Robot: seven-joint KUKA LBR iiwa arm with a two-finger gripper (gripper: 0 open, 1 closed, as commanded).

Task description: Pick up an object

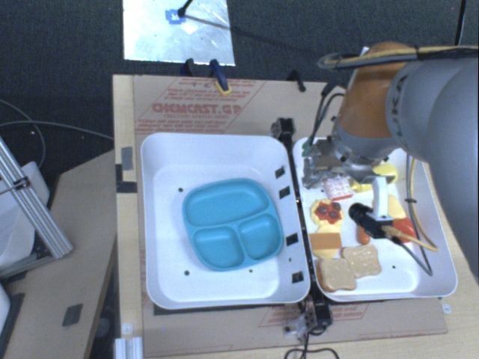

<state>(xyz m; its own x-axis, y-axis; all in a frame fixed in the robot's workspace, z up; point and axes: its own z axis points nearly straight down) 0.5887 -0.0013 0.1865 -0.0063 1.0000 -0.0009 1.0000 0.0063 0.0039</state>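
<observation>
Nearest, at the front end of the right bin, lie two toast slices, touching each other: one against the divider, the other just to its right and a little farther back. Just beyond them sits a tan block, with a red-orange piece near it on the right. Behind the block lies a round red-and-yellow piece.

About level with these, the left bin holds a blue plate with three compartments, lying flat near the bin's middle.

Farther back in the right bin a white packet with red marking lies just beside the round piece, and a yellow piece shows toward the far right. The gripper hangs over this far end, just above the white packet, on the grey arm with its orange band — whether it is open or closed cannot be told from here.

Both bins rest on a cardboard sheet with red lettering, laid on the desk. At the sheet's far edge sits a blue clamp — and beyond it lies a shiny silver sheet.
</observation>
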